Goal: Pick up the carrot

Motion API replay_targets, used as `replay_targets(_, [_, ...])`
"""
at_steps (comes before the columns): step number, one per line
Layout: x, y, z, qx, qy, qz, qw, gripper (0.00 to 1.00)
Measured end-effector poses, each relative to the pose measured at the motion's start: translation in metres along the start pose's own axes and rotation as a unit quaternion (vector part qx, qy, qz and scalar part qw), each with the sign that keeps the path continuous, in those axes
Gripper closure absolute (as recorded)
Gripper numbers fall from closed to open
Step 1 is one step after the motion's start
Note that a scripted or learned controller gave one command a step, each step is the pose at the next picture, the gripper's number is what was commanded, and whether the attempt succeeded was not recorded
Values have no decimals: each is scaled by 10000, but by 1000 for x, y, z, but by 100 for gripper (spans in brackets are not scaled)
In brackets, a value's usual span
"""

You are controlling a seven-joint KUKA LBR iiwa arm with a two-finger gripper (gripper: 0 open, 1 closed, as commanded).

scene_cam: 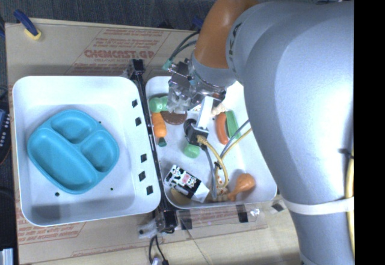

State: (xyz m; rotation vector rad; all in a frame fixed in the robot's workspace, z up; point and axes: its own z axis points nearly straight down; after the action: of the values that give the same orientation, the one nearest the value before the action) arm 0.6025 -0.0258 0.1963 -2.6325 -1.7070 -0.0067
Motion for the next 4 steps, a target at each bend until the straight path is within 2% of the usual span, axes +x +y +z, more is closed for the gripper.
replay_targets(1, [5,-4,-61,16,-38,-819,9966,100])
replay_targets(2, [-43,-47,6,54,-38,-2182,9759,100])
replay_targets(3, [25,-145,-20,46,-29,-2744,9616,100])
replay_targets(4, [5,-141,6,60,-44,-408,9991,100])
